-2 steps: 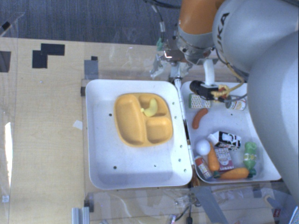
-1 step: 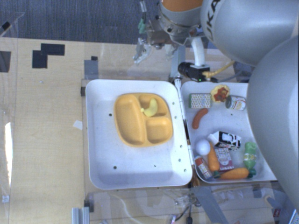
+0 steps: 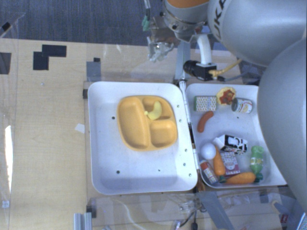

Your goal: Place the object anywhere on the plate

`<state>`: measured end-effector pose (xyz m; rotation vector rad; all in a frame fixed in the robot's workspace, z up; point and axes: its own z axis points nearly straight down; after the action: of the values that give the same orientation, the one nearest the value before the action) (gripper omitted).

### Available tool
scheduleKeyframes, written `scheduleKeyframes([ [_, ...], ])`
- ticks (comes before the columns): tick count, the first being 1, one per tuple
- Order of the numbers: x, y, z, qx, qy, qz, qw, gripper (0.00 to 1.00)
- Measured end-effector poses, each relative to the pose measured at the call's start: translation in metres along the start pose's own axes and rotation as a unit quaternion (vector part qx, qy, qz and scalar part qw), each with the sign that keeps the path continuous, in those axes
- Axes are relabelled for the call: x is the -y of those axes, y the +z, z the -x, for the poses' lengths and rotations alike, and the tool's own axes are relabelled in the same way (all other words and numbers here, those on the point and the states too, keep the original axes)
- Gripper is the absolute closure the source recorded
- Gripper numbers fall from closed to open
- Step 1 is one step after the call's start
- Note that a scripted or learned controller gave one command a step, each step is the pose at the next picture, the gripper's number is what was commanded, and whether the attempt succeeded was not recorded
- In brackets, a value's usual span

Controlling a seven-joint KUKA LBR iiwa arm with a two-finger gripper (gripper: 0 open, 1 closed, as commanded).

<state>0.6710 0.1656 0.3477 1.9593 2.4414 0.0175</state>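
Observation:
A yellow divided plate (image 3: 134, 128) lies in the left bin (image 3: 103, 166). A small yellow banana-like object (image 3: 154, 110) rests in the plate's upper right compartment. My gripper (image 3: 157, 49) hangs above the bench beyond the left bin's far edge, well clear of the plate. Nothing shows between its fingers.
The right bin (image 3: 273, 174) holds several items: a red sausage (image 3: 205, 120), a white ball (image 3: 208, 151), carrots (image 3: 240, 178), a can (image 3: 242, 105), a green bottle (image 3: 257, 158), small packets. The arm's big grey body covers the upper right.

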Motion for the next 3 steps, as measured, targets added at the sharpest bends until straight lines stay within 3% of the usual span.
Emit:
scheduleKeyframes([
  [1, -0.006, 0.117, -0.043, -0.002, -0.126, -0.006, 0.992, 1.0],
  [2, 0.106, 0.205, -0.02, -0.002, -0.148, -0.007, 0.9889, 1.0],
  [3, 0.041, 0.125, -0.015, -0.001, -0.084, -0.005, 0.9965, 1.0],
])
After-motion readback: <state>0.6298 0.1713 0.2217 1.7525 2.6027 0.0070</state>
